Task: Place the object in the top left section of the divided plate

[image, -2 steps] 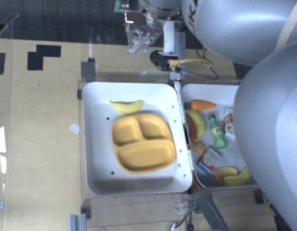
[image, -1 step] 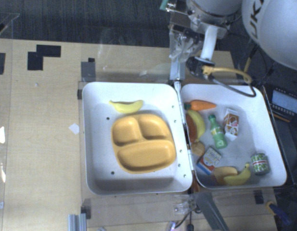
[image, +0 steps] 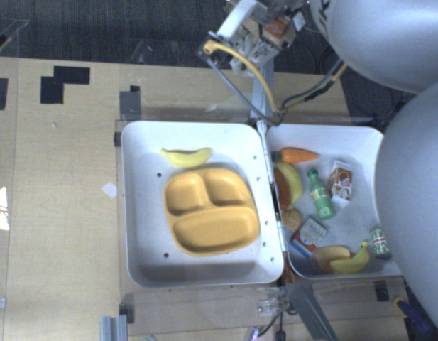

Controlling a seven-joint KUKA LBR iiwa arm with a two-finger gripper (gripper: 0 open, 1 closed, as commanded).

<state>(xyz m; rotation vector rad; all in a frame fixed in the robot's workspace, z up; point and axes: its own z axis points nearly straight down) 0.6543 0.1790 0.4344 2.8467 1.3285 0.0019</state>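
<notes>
Nearest you, the divided plate (image: 210,215) sits with its top left section bare; a banana (image: 186,157) lies just beyond its rim. Farther off, the gripper (image: 236,42) hovers past the bins, its opening impossible to tell and nothing visibly held, so you risk a descent that misses the banana or nudges it against the bin (image: 144,261) wall.

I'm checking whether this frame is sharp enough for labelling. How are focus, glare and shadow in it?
Camera view: the yellow plate and the banana beside it in the left bin are fairly sharp; soft shadow lies along that bin's lower rim; the arm looms close, blurred, with bright sheen; small items in the right bin look soft, labels unreadable.
</notes>
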